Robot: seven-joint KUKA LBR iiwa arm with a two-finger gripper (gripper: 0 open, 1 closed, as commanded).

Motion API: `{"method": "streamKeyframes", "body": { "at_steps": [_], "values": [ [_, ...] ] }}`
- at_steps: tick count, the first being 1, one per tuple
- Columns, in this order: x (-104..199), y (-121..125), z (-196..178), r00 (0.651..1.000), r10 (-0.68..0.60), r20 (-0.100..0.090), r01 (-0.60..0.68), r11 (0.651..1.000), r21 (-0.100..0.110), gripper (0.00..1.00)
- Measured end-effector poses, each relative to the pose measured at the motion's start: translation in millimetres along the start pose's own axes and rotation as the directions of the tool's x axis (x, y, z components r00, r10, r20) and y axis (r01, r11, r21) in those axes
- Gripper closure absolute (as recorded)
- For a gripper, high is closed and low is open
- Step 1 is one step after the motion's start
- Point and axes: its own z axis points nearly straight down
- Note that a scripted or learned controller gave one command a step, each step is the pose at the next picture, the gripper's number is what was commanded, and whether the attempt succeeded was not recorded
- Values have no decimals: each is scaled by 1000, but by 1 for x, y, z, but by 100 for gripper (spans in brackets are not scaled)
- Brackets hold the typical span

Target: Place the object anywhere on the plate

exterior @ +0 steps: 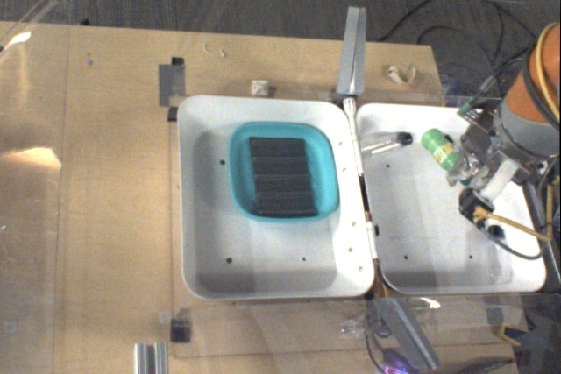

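A teal square plate with rounded corners sits in the left white bin. A black ridged slab lies flat across its middle. In the right bin, a small green object rests near the back wall. A slim silver pen-like piece with a dark tip lies to its left. My gripper hangs over the right bin's far right side, just right of the green object; I cannot make out whether it touches it.
A grey metal post stands behind the seam between the two bins. The wooden bench stretches out to the left. Cables trail behind the right bin.
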Motion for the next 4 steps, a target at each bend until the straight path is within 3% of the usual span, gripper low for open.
{"method": "streamKeyframes", "body": {
  "at_steps": [1, 2, 3, 4],
  "values": [
    [0, 0, 0, 1000, 0, 0, 0, 1000, 0, 0],
    [18, -62, -23, 999, 36, -3, -36, 999, -1, 0],
    [63, -122, -33, 995, 99, -3, -99, 995, 1, 0],
    [65, -122, -43, 996, 91, -4, -91, 996, 0, 100]
  ]
}}
